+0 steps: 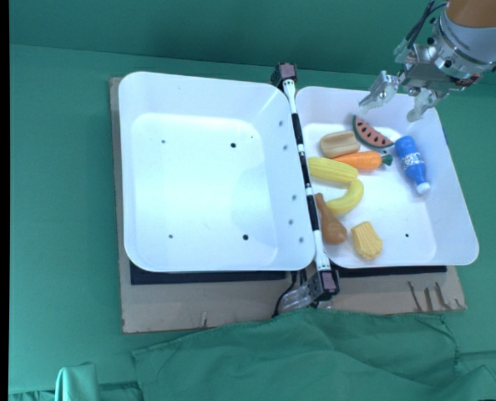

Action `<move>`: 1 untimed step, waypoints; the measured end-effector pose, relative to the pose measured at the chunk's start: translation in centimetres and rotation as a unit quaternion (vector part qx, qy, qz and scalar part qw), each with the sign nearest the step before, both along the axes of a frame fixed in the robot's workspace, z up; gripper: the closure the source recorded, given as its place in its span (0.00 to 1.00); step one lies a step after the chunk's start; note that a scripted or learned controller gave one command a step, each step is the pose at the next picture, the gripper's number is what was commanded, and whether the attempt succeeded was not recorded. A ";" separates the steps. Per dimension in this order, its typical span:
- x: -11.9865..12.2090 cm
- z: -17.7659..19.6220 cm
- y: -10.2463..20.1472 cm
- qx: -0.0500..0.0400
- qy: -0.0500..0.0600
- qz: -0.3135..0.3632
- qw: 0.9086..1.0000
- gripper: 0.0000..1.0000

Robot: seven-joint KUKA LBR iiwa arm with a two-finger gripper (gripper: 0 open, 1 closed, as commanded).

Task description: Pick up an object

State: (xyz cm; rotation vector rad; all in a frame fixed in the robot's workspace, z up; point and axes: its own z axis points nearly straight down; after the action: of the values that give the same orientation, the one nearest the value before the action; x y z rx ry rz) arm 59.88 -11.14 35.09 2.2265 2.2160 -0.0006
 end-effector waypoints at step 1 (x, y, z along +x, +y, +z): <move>0.3 -6.2 0.0 0.000 0.003 0.000 1.000 0.00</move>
State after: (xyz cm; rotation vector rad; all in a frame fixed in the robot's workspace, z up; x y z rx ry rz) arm 60.20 -11.18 28.86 2.2287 2.2187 -0.0069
